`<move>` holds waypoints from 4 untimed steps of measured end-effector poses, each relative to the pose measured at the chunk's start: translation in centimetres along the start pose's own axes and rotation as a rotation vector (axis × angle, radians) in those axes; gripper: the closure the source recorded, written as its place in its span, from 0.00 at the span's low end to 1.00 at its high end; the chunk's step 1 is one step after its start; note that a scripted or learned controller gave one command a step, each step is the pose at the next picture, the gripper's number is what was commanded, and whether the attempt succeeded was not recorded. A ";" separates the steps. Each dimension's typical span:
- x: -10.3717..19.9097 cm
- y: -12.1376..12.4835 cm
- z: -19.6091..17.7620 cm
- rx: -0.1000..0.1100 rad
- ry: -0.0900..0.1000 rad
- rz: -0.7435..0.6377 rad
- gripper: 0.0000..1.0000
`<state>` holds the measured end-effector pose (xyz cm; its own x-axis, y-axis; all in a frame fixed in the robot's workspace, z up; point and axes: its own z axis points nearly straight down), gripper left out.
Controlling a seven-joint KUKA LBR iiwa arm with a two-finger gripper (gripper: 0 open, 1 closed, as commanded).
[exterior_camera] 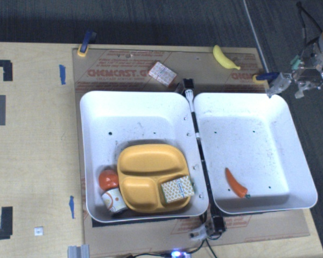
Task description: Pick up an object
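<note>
Claw point(306, 79) beyond the right bin's point(258, 117) far right corner, finger state impossible to tell; orange carrot point(236, 183) lying near that bin's front edge.

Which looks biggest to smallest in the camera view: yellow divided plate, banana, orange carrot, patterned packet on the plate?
1. yellow divided plate, by far the largest
2. patterned packet
3. banana and orange carrot: similar in apparent length, and the banana lies farther from the camera, so unranked

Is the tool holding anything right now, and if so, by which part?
Nothing is seen held. The tool sits past the right bin's far right corner, with no object at it. The carrot lies in that bin, well apart from it.
</note>
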<state>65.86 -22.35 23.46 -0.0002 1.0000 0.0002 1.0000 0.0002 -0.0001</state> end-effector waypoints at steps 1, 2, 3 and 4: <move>8.3 -6.8 5.8 0.001 0.001 -0.002 0.00; 11.4 -10.7 14.9 -0.003 -0.001 0.001 0.00; 12.1 -17.9 14.9 -0.003 0.000 0.001 0.00; 12.1 -17.7 13.9 -0.007 0.000 0.002 1.00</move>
<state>48.14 -10.27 9.59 0.0017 1.0000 -0.0002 1.0000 -0.0017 0.0069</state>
